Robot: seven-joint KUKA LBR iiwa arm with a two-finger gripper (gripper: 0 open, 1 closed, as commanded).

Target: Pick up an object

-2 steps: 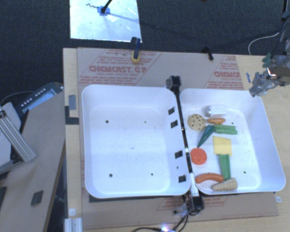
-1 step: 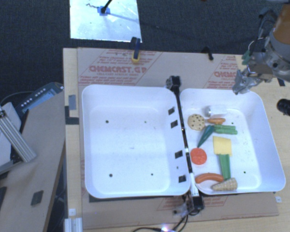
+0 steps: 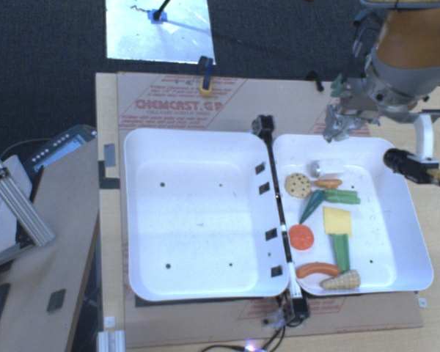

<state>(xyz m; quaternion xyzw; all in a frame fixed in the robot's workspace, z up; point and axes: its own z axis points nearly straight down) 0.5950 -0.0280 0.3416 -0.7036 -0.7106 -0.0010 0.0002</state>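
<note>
Reaching in from the right, the arm (image 3: 411, 42) hangs over the far edge of the right bin (image 3: 418, 255), grey body and orange band filling that upper corner. The left bin (image 3: 198, 211) sits beside it, touching along the shared middle rim.

All the candidates for picking lie in the right bin. From bigger to smaller: a yellow block (image 3: 336, 221) near the middle, with a long green piece (image 3: 341, 252) running down from it; a green bean-like piece (image 3: 340, 196) above, and a second green pod (image 3: 310, 206) slanting at its left; an orange sausage shape (image 3: 317, 270) by the near wall, just beside a piece of corn (image 3: 341, 280); a red disc (image 3: 301, 237); a speckled cookie (image 3: 297, 185); a small carrot-like piece (image 3: 328, 184); and a small grey object (image 3: 314, 169) at the top.

The gripper (image 3: 339, 127) hovers above the bin's far rim, well clear of everything in it; nothing is grasped, and the view is too blurred there to say how it is set.

By my judgement this is the approach step, with no object yet chosen by contact. The next move calls for travelling toward the near side and descending over one item; the yellow block or red disc look the most separable, whereas the cookie, carrot and beans crowd each other.
</note>
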